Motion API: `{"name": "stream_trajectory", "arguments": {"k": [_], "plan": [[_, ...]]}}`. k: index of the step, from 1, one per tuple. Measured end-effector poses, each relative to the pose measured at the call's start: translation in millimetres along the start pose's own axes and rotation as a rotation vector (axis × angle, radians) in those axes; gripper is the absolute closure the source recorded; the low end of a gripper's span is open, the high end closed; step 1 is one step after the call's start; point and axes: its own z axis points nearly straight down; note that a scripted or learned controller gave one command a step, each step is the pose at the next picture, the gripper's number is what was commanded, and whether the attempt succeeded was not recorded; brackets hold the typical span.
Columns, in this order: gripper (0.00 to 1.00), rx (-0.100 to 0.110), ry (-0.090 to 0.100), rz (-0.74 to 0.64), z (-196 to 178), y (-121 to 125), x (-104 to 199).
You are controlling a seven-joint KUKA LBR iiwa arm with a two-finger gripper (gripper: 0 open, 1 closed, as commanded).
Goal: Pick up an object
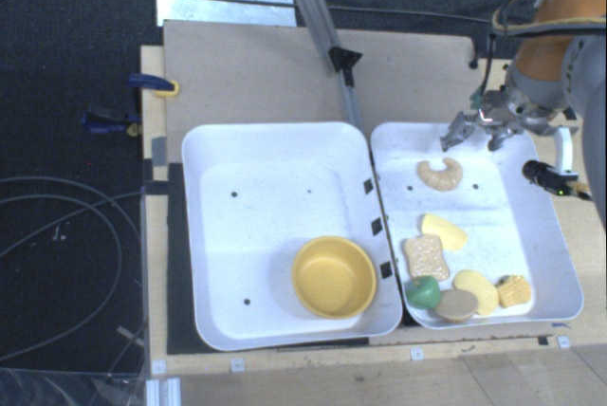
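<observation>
My gripper [471, 140] hovers over the back of the right bin [545, 233], fingers spread open with nothing between them. Just in front of it lies a curved tan croissant-like piece [440, 174]. Nearer the front of the same bin sit a yellow wedge [443, 230], a square cracker [425, 255], a green piece [423, 291], a round beige cookie [456, 304], a yellow lemon-like piece [477, 288] and a small corn cob [513, 290].
The left bin [237, 176] holds a yellow bowl [332, 276] near its front right corner. A grey pole [313, 6] slants across the back of the bench. A blue-and-yellow clamp [142, 86] grips the bench's left edge. Cables lie on the dark floor to the left.
</observation>
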Motion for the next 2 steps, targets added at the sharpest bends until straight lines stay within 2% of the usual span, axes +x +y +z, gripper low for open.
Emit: {"name": "stream_trajectory", "arguments": {"k": [1, 2], "plan": [[0.00, -0.001, -0.001, 0.000, 43.9, 0.3, 0.5], [1.00, -0.007, -0.005, -0.002, 29.6, 2.1, -0.4]]}}
